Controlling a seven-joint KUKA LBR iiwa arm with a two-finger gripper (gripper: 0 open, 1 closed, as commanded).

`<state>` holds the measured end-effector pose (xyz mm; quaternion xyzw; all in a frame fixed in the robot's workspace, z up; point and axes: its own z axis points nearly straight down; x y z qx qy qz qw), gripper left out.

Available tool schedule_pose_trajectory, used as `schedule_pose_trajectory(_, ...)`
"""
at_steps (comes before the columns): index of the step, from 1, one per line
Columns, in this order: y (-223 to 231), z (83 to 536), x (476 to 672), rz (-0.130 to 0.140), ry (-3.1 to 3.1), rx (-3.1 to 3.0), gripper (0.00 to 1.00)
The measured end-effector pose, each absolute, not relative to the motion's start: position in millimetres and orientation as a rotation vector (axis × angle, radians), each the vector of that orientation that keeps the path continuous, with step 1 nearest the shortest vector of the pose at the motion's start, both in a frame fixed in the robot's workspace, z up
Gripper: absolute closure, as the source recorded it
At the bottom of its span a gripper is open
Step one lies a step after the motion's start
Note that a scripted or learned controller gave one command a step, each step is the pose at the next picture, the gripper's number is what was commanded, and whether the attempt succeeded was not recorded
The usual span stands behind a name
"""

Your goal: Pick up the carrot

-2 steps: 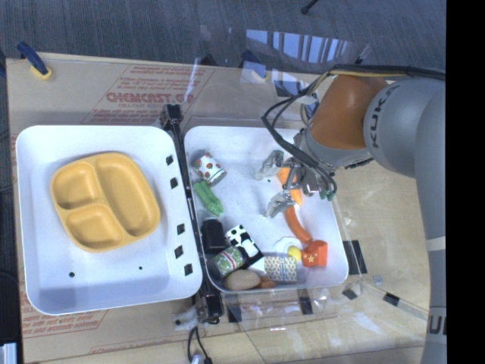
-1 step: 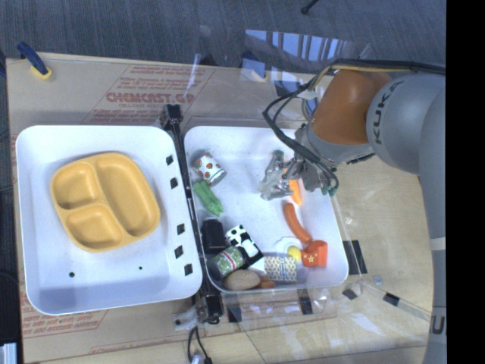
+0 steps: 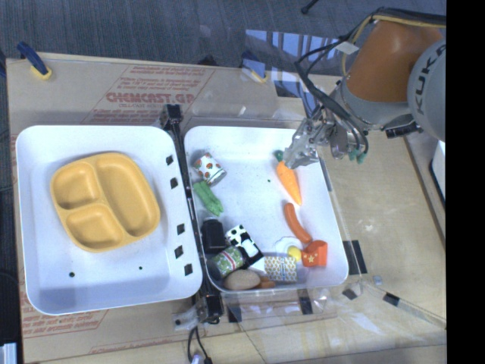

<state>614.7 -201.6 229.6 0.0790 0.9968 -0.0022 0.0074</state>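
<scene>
The gripper [image 3: 301,152] hangs over the right bin [image 3: 250,139] near its far right wall, its fingers right at the green top of the carrot [image 3: 289,182]; whether they are closed on it I cannot tell. The carrot lies pointing toward the sausage [image 3: 296,223] just below. A yellow tray [image 3: 104,200] sits in the left bin [image 3: 45,279].

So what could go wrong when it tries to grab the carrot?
The fingers sit right at the carrot's leafy top end, not its middle, so it might tip or slip out when lifted. The carrot also lies close to the bin's right wall, which could get bumped. A sausage lies just below the carrot and might get knocked if the carrot swings.
</scene>
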Motion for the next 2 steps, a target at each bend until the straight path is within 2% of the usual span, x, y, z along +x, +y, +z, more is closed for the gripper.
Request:
schedule_pose_trajectory(1, -209, 94, 560.6, 0.000, 3.141, -0.053, 1.00)
schedule_pose_trajectory(2, -196, 165, 546.6, -0.003, 3.122, 0.297, 1.00)
